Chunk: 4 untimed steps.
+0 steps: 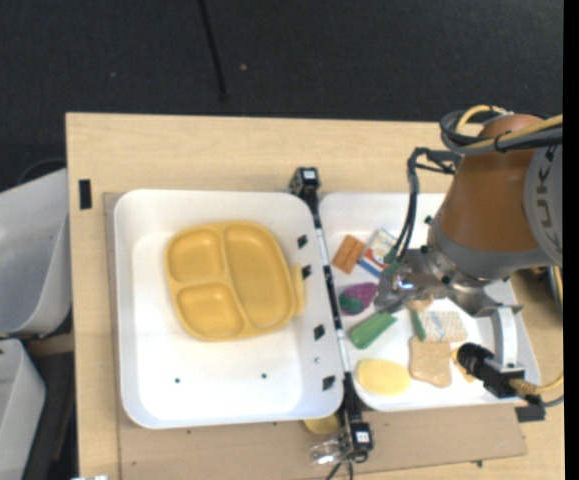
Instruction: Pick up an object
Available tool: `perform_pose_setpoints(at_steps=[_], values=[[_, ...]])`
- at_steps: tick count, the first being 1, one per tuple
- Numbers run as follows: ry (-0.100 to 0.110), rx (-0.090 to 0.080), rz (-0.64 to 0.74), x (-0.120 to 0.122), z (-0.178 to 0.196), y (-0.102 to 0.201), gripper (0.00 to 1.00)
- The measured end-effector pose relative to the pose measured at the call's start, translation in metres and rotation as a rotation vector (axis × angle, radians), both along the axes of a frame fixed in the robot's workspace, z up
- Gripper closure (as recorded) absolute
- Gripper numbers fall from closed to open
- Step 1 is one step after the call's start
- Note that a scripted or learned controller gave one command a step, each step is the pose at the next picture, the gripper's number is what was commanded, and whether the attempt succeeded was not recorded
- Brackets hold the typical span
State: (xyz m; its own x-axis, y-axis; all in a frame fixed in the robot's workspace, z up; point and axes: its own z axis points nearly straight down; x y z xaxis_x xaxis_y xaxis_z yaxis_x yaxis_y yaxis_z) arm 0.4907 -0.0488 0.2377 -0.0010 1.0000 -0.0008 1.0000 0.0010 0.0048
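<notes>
Camera view:
Gripper [397, 286]: low over the right bin [369, 206]; open or closed, cannot tell.
Green object [372, 329]: long, tilted, just below it.
Purple object [358, 295]: rounded, beside it.
Yellow tray [233, 279]: three compartments, in the left bin [139, 368].
Writing: white letters on the arm [494, 208], cut off.

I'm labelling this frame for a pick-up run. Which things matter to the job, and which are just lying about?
In play: gripper; purple piece; green piece; orange block, all in the right bin.
Lying about: yellow divided tray in the left bin.
</notes>
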Motion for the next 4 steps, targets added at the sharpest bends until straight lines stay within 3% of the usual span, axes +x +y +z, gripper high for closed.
perform_pose_setpoints(at_steps=[1, 2, 3, 4], values=[[-0.002, 0.002, 0.007, 0.000, 0.075, 0.071, 1.00], [-0.016, 0.003, 0.004, -0.001, 0.323, 0.095, 1.00], [0.010, -0.001, -0.006, -0.001, 0.206, 0.010, 1.00], [0.004, 0.001, 0.005, -0.001, 0.200, 0.085, 1.00]])
